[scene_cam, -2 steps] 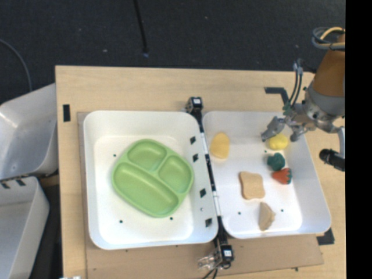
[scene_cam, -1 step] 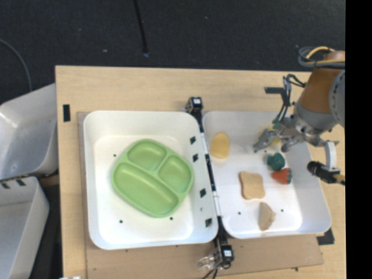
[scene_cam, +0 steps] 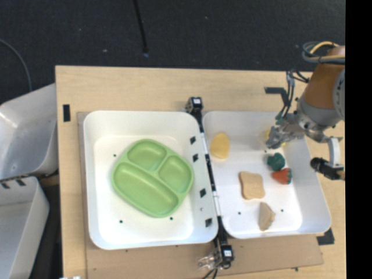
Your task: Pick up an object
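A: Nearest the lens, at six o'clock, sits the latch hardware point(scene_cam: 216, 259) where the two bins meet. Just above it, in the right bin point(scene_cam: 302, 208), a pale tan wedge point(scene_cam: 266, 215) lies at the five o'clock corner of the load.

B: And the target? Nothing's been named, so I'd judge by where the gripper point(scene_cam: 278, 137) hangs: low over the bin's upper right, at roughly two o'clock. Right under it there's a sliver of yellow object point(scene_cam: 269, 135), mostly hidden by the tool.

A: Is it clamped on that piece?

B: Can't tell. The tool end is a dark blur from up here, so whether it's spread or pinched is anyone's guess.

A: Neighbours are tight. A dark green piece point(scene_cam: 276, 161) sits just below, touching a red one point(scene_cam: 281, 176) at its five o'clock.

B: That's the risk, I'd say. Come straight down, close across the yellow piece's narrow side, and lift vertically so the green one isn't dragged.

A: Further out, a toast-like slice point(scene_cam: 251, 185) mid-bin, and a yellow rounded piece point(scene_cam: 220, 146) at ten o'clock near the divider.

B: Well apart, both easier picks. Over in the left bin point(scene_cam: 93, 214), the green divided plate point(scene_cam: 152, 178) lies flat.
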Motion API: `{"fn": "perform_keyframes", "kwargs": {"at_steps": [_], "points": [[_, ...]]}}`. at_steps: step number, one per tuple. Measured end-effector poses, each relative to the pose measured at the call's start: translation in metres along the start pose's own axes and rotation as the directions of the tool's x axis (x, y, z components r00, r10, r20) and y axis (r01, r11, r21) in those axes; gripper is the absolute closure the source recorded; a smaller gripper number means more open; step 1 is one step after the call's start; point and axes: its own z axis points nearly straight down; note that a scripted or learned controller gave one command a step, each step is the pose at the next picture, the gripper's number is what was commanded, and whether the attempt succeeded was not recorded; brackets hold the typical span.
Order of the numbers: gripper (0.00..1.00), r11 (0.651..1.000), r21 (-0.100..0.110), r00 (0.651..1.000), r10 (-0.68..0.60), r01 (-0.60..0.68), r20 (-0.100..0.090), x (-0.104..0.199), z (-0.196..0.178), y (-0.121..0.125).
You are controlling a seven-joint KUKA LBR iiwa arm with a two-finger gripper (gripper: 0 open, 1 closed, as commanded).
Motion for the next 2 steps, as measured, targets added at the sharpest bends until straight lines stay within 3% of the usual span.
{"fn": "perform_keyframes", "kwargs": {"at_steps": [2], "points": [[1.00,1.000,-0.001,1.000,-0.006,0.006,-0.002,-0.004,-0.105,-0.007]]}}
